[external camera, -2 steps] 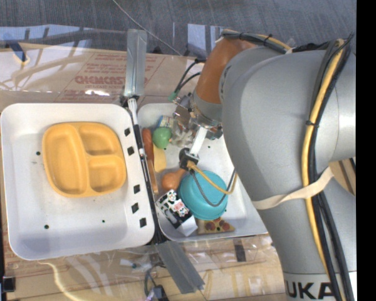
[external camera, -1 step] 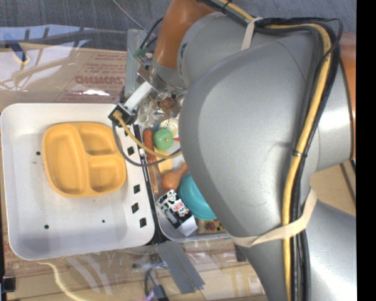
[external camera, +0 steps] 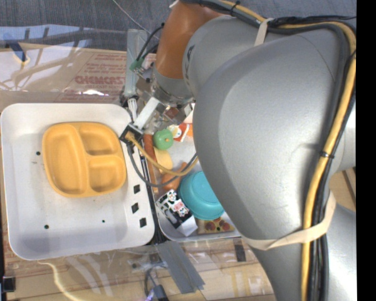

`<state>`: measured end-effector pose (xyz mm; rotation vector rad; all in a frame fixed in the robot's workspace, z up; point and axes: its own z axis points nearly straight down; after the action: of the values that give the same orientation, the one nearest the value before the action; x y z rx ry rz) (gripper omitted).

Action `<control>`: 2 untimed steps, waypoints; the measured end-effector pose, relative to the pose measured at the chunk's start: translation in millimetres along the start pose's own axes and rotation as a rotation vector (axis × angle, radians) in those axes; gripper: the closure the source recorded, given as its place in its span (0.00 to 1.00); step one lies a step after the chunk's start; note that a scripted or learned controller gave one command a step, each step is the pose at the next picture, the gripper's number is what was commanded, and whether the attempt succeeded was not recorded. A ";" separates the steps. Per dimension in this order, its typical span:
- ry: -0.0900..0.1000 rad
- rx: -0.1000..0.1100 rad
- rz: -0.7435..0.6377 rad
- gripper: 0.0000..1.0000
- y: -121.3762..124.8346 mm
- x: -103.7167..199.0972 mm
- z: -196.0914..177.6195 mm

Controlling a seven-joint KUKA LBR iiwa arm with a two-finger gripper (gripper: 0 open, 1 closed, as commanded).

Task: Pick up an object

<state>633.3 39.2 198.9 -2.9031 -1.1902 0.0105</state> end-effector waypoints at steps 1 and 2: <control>0.023 -0.015 -0.137 1.00 -95.0 49.6 87.8; 0.023 -0.024 0.091 1.00 -171.5 70.2 95.5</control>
<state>562.1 210.7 104.1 -2.9672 -1.0611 -0.0371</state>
